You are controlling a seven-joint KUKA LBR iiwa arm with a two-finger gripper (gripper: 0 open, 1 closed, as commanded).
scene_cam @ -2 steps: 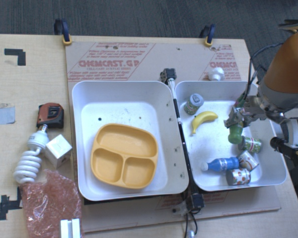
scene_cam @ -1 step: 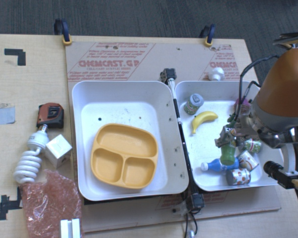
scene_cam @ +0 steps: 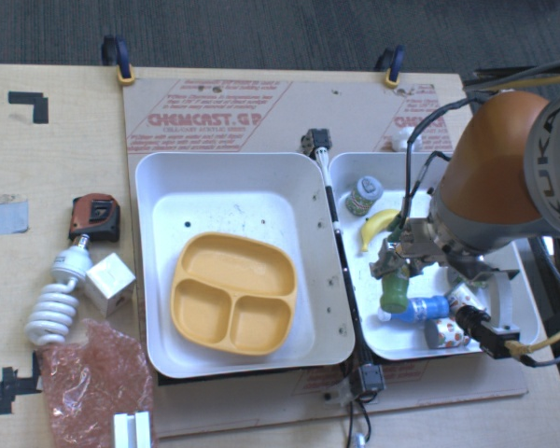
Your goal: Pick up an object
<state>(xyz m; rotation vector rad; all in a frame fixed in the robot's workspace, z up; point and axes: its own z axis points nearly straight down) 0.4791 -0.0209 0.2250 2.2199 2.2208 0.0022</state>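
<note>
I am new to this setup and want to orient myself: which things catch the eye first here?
The yellow three-compartment plastic tray lies in the left white bin. The grey arm's big orange band hangs over the right white bin, above a yellow banana and a blue bottle. A white spiral light bulb lies left of the bins.

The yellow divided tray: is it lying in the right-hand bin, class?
No. The yellow divided tray lies in the left bin, while the right bin holds the banana and other small items.

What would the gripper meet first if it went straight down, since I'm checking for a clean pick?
Probably the green bottle, directly under the gripper, with the banana beside it. Depth is unclear from above.
</note>
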